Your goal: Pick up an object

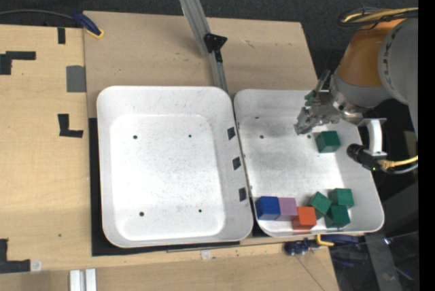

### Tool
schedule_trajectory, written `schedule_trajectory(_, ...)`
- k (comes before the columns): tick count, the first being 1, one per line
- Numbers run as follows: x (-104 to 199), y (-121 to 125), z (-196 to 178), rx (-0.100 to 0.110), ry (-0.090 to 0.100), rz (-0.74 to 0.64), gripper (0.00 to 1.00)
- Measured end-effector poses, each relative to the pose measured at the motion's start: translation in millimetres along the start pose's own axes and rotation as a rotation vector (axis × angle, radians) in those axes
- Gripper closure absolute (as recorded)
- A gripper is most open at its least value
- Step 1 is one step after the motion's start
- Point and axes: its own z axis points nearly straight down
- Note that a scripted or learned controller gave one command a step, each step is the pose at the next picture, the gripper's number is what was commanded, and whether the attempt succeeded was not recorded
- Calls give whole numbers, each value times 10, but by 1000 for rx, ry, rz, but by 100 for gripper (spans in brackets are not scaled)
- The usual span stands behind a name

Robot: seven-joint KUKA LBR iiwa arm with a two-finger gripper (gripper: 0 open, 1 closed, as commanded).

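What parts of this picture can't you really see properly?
- Gripper: small and blurry in the camera view, so whether it is open or shut cannot be told.
- Arm: cut off by the right edge.
- Blocks at the near end of the right bin: the blue block, purple block and orange block crowd together, hiding each other's sides.
- Lone green block: whether the gripper touches it cannot be told.

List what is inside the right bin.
The right bin holds seven blocks: a lone green block, three more green, plus blue, purple and orange. Anything under the gripper is hidden.
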Motion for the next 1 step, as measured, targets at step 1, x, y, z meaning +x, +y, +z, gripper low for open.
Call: schedule_trajectory(1,-83,44,-482,-6,-2,2,100)
